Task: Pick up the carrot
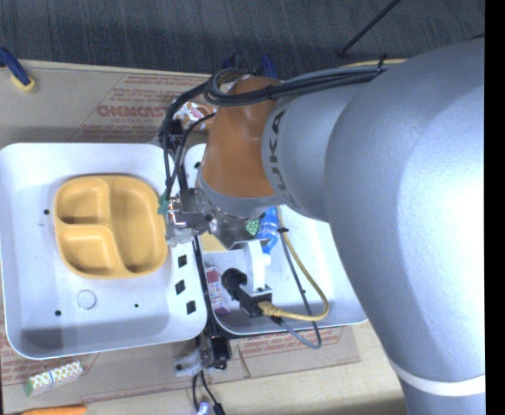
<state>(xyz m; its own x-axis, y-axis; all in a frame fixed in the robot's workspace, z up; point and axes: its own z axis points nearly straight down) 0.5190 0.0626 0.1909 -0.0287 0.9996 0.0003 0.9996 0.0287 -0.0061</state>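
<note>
Arm (391,188) reaching in from right of frame, orange-banded wrist (235,158) lowered over right bin (339,314) at centre, presumably to reach carrot, judged hidden beneath. Grip state impossible to tell. Yellow divided tray (110,225) resting in left bin (19,232).

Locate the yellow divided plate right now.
The yellow divided plate lies in the left bin, toward its upper right, just left of the arm's wrist.
</note>
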